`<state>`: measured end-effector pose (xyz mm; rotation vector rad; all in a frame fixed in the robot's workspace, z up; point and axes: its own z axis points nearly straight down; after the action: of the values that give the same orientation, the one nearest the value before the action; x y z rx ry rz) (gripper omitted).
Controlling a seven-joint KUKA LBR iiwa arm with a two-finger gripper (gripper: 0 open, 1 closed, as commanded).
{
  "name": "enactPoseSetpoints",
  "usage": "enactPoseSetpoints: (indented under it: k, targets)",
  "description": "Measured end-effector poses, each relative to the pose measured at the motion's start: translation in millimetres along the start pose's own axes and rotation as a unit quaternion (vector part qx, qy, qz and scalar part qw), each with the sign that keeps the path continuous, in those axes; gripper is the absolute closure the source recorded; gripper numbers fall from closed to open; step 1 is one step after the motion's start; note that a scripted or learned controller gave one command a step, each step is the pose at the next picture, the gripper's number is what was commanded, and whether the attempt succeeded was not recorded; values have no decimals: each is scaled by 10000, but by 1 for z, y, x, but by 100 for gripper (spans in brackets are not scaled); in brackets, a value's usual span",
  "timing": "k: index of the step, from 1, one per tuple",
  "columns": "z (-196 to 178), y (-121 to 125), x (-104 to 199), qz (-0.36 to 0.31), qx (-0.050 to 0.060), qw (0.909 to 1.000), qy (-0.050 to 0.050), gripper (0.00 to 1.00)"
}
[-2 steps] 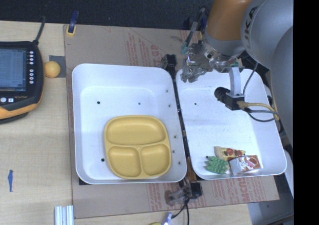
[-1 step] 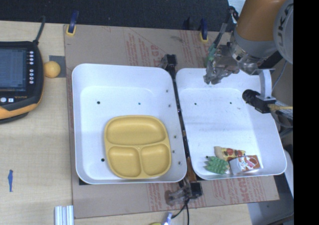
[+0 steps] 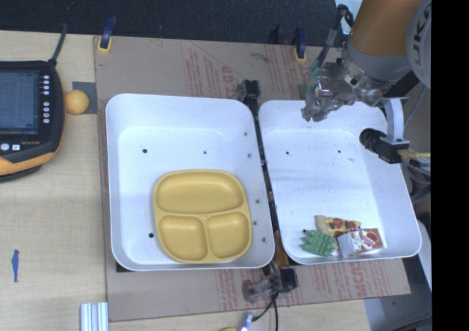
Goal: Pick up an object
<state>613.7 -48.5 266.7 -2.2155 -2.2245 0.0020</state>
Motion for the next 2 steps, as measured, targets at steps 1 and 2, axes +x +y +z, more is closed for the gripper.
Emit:
enactPoseSetpoints:
  k: [1, 2]
  targets:
    - [29, 21, 47, -7, 12, 10000, -8, 100]
    - [10, -1, -10, 12, 11, 10000, 0, 100]
